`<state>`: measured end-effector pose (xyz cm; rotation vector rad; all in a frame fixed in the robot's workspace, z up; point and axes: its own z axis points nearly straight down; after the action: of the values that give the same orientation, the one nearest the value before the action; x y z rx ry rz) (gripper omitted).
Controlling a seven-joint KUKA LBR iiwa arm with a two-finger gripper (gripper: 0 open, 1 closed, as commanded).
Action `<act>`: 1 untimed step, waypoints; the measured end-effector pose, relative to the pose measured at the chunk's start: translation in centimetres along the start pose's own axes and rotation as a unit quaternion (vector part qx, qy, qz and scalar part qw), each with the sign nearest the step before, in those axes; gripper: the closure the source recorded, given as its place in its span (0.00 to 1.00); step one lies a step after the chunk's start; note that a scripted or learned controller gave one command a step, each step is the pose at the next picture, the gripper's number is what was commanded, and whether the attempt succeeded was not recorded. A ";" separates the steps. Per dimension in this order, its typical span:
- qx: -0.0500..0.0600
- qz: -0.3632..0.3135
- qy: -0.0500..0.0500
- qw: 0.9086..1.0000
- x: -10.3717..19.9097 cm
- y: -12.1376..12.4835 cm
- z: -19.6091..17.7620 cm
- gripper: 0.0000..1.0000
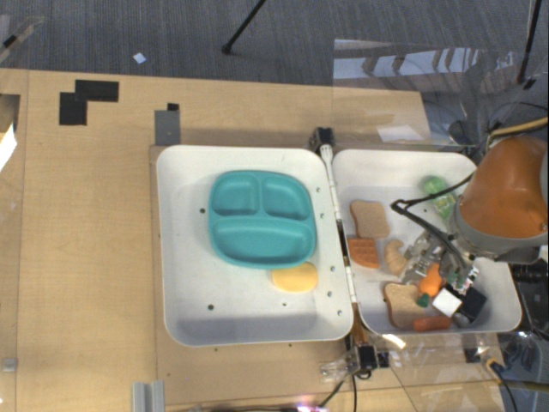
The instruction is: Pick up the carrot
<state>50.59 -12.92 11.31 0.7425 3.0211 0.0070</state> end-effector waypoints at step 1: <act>0.003 0.028 0.009 1.000 3.1 2.7 -2.8 1.00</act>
<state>49.02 -9.05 14.06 0.8313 3.0173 0.0054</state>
